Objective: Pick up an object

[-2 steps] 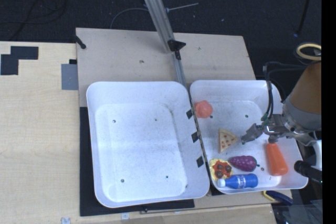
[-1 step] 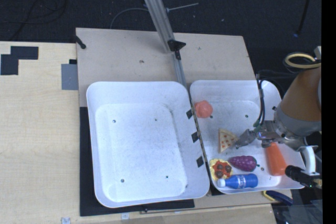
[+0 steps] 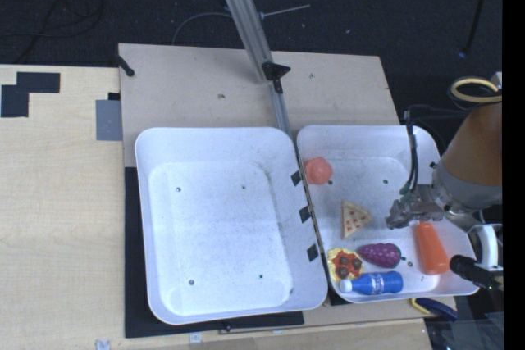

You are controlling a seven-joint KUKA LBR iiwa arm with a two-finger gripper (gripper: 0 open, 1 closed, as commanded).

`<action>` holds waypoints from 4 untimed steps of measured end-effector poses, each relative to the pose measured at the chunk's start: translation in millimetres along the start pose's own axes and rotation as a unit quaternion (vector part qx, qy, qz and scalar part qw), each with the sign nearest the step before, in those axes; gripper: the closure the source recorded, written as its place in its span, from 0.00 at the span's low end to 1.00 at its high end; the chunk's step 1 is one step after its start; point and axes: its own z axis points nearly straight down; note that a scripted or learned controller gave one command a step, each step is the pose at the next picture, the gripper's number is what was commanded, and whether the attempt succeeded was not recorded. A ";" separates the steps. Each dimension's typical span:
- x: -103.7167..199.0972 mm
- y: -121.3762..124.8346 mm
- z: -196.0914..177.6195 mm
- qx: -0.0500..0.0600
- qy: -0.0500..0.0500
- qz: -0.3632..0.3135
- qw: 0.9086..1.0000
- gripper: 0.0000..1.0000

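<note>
Two bins on bench; claw [image 3: 402,213] hovered beside orange carrot [image 3: 430,247] in right bin [image 3: 361,139], claw's state unclear.

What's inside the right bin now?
Right bin: pink ball, pizza slice, grapes, blue bottle, carrot. The tool covers the floor beneath it.

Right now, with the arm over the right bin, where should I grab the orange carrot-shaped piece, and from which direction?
Take the orange carrot-shaped piece across its middle, coming straight down from above. It lies flat, long axis running near to far, so closing across its narrow width suits it. The right bin wall sits close on its right, leaving little finger room there. The end effector is just beside its far end.
</note>
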 end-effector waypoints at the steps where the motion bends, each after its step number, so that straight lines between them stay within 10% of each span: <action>1: -5.1 8.1 -46.7 -0.002 -0.001 -0.001 1.000 1.00; 3: -4.4 6.8 -151.7 -0.003 -0.001 -0.001 1.000 1.00; 4: 52.3 26.6 -143.2 0.000 0.001 -0.003 1.000 1.00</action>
